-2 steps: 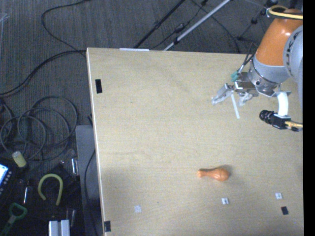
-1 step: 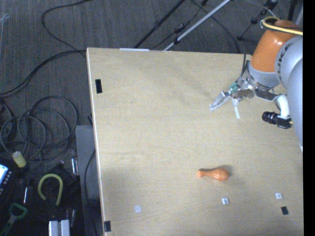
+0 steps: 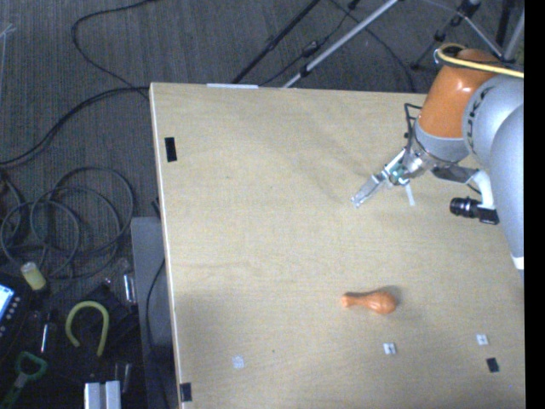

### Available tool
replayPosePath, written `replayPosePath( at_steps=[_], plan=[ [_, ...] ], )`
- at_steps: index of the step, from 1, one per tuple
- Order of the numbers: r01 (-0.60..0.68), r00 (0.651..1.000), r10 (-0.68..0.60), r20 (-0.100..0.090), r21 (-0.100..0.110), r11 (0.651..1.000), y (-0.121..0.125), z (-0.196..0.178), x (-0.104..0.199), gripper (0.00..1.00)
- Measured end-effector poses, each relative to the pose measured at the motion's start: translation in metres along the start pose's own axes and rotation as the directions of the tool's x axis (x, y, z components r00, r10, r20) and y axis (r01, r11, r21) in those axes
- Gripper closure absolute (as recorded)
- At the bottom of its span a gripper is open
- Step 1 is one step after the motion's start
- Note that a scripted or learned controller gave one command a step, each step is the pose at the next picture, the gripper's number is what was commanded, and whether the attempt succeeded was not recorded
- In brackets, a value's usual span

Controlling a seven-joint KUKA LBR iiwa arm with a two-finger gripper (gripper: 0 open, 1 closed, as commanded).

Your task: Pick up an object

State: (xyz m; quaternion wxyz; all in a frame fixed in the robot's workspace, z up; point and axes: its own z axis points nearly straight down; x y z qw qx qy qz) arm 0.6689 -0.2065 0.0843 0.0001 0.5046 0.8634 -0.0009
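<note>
1. Tool (image 3: 368,193) of mine hangs over the bare middle-right of the counter (image 3: 255,228), slanting down and to the left from the orange band (image 3: 447,100) on my arm (image 3: 502,152). I see nothing between its fingers. Whether they stand open or shut I cannot tell: they read as one thin pale sliver.

2. Object (image 3: 370,301): a small orange thing with a round end and a narrow neck, lying on its side on the counter, lower in the view than my tool and well apart from it. It is the one thing here worth grasping.

3. Step in hand, as I judge it: the approach. Nothing is held, and my tool is not yet over the object.

4. Next move, as I judge it: I must carry the tool across to sit above the orange object, turn it so the fingers straddle the narrow neck or the round body across its short side, then come down. The shape is rounded and may roll away from a one-sided touch, so a centred descent matters.

5. Hard to make out:
   - My tool's height above the counter is unclear.
   - My arm is cut off at the right edge.
   - Small marks (image 3: 389,348) on the counter near the lower right are too small to name.
   - Cables (image 3: 68,211) and oddments lie on the floor (image 3: 85,24) at the left.
</note>
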Motion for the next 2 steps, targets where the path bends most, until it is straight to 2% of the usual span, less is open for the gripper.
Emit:
replayPosePath(
  at_steps=[1, 2],
  plan=[
    [0.001, 1.0, -0.001, 0.002, -0.002, 1.0, 0.001, -0.01, 0.0, 1.0],
    [-0.076, 0.997, 0.076, -0.001, -0.003, 0.997, 0.027, -0.083, 0.047, 1.0]
  ],
)
